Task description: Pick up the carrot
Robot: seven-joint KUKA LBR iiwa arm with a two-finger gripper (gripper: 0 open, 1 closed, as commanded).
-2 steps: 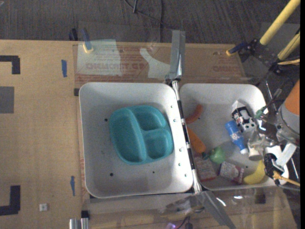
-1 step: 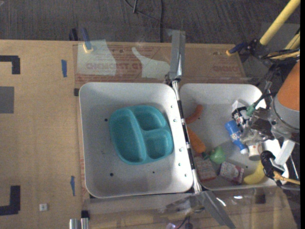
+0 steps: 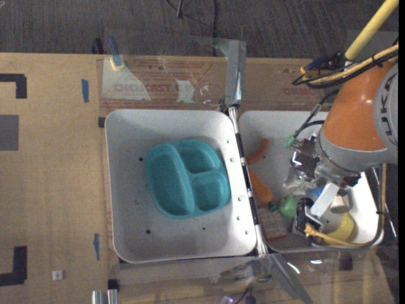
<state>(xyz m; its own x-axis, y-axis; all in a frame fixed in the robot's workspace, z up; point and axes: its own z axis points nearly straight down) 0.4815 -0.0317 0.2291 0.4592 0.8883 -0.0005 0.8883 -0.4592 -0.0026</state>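
The carrot [image 3: 261, 187] lies slantwise in the right bin [image 3: 278, 122], close to its left wall, near 1 green piece [image 3: 288, 205]. The pincer [image 3: 302, 189] hangs low just beside the carrot (probably lining up a grasp). Whether it is apart or together, I cannot tell.

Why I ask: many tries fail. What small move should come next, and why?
Probably shift the gripper to the view's left, over the carrot. The carrot lies by the left wall of the right bin; the gripper hangs to the carrot's right, near a green thing.
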